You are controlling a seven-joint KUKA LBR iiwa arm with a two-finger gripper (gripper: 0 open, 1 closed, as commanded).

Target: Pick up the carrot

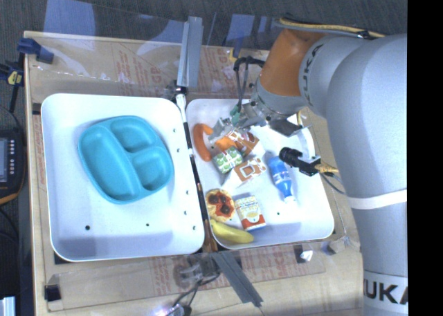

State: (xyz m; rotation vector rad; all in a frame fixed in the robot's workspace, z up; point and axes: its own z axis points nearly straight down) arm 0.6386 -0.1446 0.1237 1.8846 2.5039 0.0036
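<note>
The carrot (201,140), an orange tapered piece, lies along the left wall of the right bin (315,221), towards its back. My gripper (230,126) hangs low over the back of that bin, just right of the carrot's upper end, amid a heap of small packs. The grey wrist above it hides part of the gripper. Nothing is visibly lifted off the bin floor.
Around the carrot lie a green-and-white carton (225,161), an orange-and-white carton (249,168), a blue bottle (280,178), a pizza slice (220,202), a juice box (250,211) and a banana (232,233). The left bin (62,231) holds a blue divided tray (124,159).
</note>
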